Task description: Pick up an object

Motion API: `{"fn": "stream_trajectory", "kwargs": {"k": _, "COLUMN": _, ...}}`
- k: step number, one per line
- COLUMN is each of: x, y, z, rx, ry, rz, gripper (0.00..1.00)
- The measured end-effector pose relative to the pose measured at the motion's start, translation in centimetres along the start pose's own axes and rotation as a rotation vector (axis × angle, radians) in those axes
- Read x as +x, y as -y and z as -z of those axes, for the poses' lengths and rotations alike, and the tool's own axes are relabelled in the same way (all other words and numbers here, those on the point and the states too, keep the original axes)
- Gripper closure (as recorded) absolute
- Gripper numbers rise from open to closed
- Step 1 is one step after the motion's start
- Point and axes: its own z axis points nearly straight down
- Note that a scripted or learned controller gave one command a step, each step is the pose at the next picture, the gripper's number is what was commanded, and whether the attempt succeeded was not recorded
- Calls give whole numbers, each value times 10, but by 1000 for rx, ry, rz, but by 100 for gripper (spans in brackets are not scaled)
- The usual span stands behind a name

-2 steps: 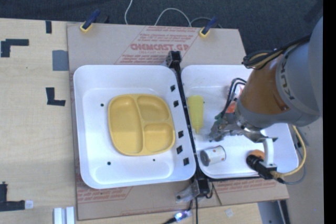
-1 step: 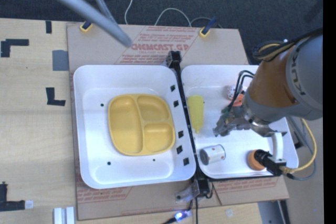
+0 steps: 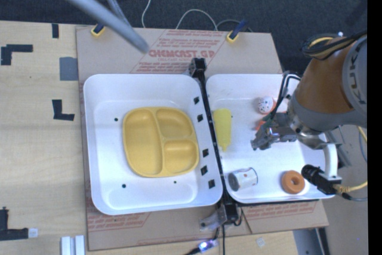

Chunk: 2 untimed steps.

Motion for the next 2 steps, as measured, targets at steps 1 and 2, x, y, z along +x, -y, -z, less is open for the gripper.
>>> {"fn": "stream_trajectory", "kwargs": {"k": 1, "x": 11, "y": 0, "z": 52, "rx": 0, "ry": 0, "rz": 1, "gripper": 100}}
{"fn": "stream_trajectory", "kwargs": {"k": 2, "x": 69, "y": -22, "z": 41, "rx": 5, "ry": -2, "rz": 7, "gripper": 100}}
